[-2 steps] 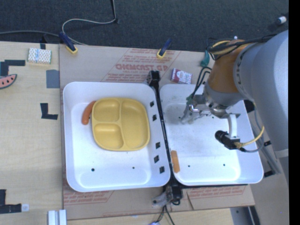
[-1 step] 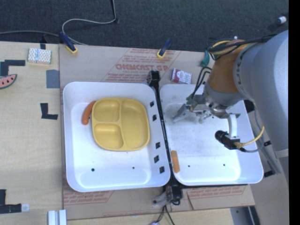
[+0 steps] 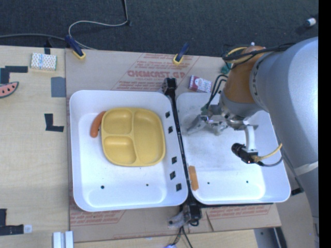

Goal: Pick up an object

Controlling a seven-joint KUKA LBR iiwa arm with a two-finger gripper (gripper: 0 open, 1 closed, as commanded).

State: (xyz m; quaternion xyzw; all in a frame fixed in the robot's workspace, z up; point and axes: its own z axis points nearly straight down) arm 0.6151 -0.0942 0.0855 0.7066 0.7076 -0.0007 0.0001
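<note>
Count: two white bins on my desk [image 3: 31, 138], one yellow divided plate [image 3: 133, 137], two orange sausage-shaped pieces. Left bin [image 3: 124, 195] holds the plate, three compartments, lying flat toward the bin's far half. One orange piece [image 3: 95, 124] lies in the same bin, touching the plate's left rim. Right bin [image 3: 243, 190] holds the second orange piece [image 3: 193, 177], near the front left corner, tight against the wall shared with the left bin. My claw [image 3: 202, 123] hangs over the right bin's far left part, well apart from that piece; whether it is apart or together I cannot tell. Right bin floor is bare through the middle and front. Near half of the left bin floor is likewise bare. A small red-and-white packet [image 3: 199, 83] lies on the cardboard behind the right bin.
</note>
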